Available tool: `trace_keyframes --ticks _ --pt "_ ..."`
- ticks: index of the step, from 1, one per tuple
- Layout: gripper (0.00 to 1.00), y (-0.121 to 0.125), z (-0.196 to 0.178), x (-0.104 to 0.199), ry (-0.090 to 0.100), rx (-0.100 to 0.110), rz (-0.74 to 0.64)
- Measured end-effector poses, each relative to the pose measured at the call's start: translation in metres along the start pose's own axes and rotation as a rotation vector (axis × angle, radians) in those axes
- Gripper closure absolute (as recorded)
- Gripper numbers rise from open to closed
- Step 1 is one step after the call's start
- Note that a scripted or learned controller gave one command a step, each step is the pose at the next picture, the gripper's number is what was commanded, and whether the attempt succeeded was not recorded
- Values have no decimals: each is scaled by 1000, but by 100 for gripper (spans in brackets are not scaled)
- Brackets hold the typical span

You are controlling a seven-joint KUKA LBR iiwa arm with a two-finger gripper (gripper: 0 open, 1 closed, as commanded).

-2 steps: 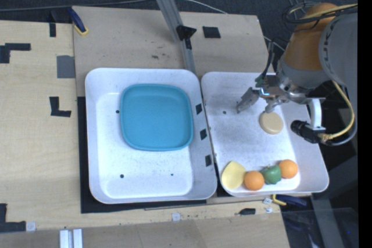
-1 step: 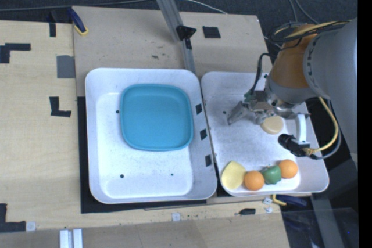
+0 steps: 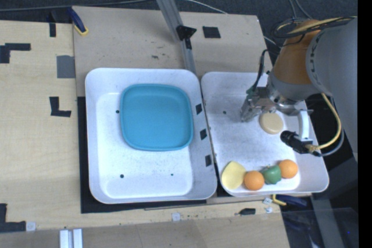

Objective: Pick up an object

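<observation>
Holding blue plate (image 3: 156, 117), left bin (image 3: 99, 142); fruit (image 3: 261, 176), right bin (image 3: 232, 125); pincer (image 3: 251, 110) state unclear

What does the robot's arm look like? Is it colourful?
A bit! The arm is fat, round and grey, with an orange band above the wrist. A yellow cable loops beside it, and thin dark wires run along it. Its claw is small, metal and grey.

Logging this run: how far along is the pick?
Done: the pincer is down in the right bin. In hand: nothing visibly gripped. Left: grasp and lift something; the yellow piece, two oranges and green item lie at the front edge.
</observation>
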State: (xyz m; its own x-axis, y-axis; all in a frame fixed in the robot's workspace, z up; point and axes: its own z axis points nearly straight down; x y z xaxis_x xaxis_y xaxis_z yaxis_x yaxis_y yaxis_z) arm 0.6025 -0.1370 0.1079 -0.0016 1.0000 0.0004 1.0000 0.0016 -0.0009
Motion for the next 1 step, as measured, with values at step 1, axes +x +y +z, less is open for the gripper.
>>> trace_keyframes --ticks 1 --pt "100 -2 -43 5 -1 -4 1"
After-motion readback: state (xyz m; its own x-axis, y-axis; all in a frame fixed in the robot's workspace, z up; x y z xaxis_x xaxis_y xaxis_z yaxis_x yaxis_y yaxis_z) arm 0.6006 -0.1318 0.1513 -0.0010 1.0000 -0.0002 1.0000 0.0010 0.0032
